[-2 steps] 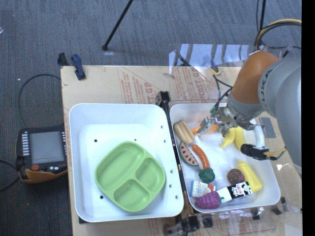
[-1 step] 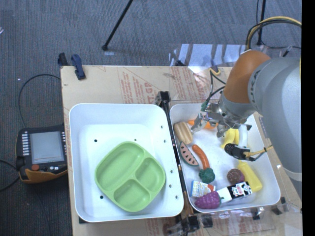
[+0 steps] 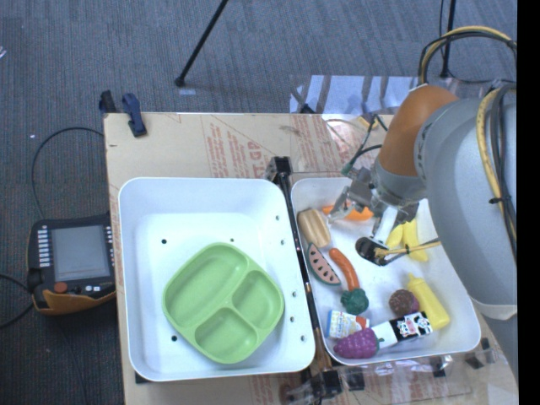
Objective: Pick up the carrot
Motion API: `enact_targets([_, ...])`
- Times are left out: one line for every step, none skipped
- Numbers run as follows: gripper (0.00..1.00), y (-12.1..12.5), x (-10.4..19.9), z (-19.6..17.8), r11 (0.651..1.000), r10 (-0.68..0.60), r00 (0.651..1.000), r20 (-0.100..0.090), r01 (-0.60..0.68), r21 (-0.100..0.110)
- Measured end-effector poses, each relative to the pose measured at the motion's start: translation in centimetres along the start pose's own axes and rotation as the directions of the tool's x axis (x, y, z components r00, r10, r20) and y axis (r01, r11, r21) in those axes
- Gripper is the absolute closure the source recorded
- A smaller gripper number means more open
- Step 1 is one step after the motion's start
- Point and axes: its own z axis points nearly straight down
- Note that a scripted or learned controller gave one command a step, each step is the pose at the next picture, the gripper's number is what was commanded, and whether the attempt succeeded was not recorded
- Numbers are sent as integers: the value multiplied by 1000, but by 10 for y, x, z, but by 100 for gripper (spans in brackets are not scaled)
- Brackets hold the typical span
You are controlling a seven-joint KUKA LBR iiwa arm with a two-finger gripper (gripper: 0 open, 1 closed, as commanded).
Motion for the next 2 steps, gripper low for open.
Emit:
enact_targets([0,-3,-62,1,995,102,995,1,-102,6])
enact_targets([0,2,-13,4,991,133,991,13,-133,18])
